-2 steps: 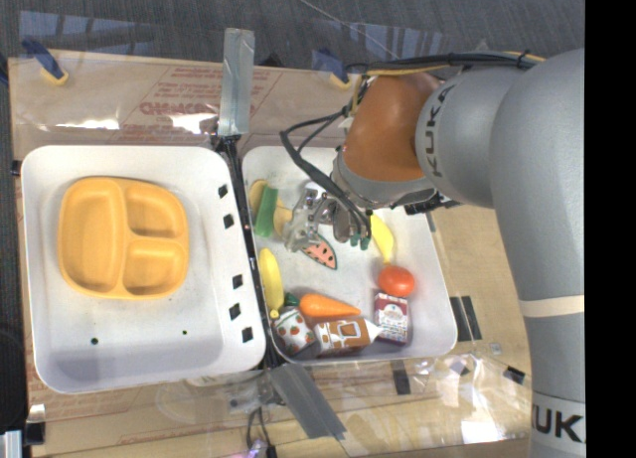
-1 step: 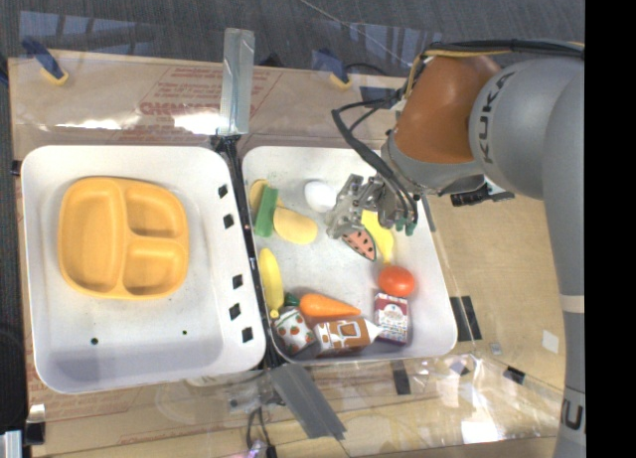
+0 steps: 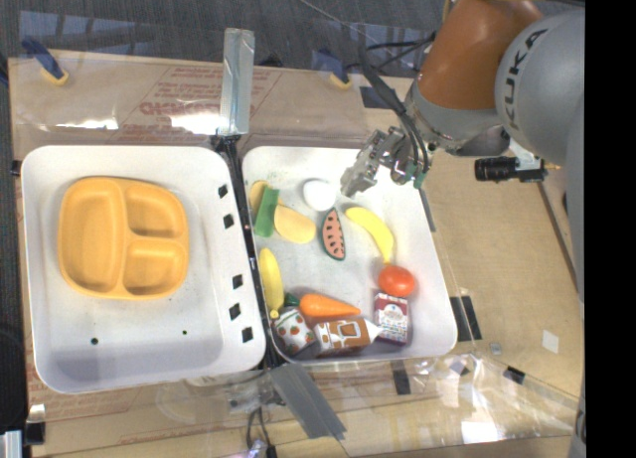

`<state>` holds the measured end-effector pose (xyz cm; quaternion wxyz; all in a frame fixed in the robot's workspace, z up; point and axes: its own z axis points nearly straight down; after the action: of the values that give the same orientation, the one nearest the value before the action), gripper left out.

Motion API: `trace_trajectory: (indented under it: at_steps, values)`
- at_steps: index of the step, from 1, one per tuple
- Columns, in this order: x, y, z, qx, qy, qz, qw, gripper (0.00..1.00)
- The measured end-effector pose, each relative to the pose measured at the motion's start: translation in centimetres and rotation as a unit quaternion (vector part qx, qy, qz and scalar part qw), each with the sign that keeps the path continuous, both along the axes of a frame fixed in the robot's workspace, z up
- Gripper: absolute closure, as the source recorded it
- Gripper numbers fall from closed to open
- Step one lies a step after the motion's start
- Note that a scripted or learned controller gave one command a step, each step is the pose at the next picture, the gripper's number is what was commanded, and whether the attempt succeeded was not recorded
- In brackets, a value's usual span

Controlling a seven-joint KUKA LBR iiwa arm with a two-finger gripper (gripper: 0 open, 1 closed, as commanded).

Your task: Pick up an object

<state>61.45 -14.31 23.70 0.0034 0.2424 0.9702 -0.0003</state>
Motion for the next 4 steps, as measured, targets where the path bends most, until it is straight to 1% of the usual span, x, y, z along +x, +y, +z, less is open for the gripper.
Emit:
trace_trajectory:
  at_steps: [1,2,3,4]
  values:
    - [-0.8,-6.9,-2.9,0.0006,0.004,0.065,0.9979,1.00]
    - [-6.9,-2.2,-6.4,0.0011,0.004,0.200,0.9798,1.00]
    - [-10.0,-6.8,-12.7,0.0007,0.004,0.320,0.9475,1.00]
    - [-10.0,-6.7,-12.6,0.0005,0.004,0.320,0.9474,0.00]
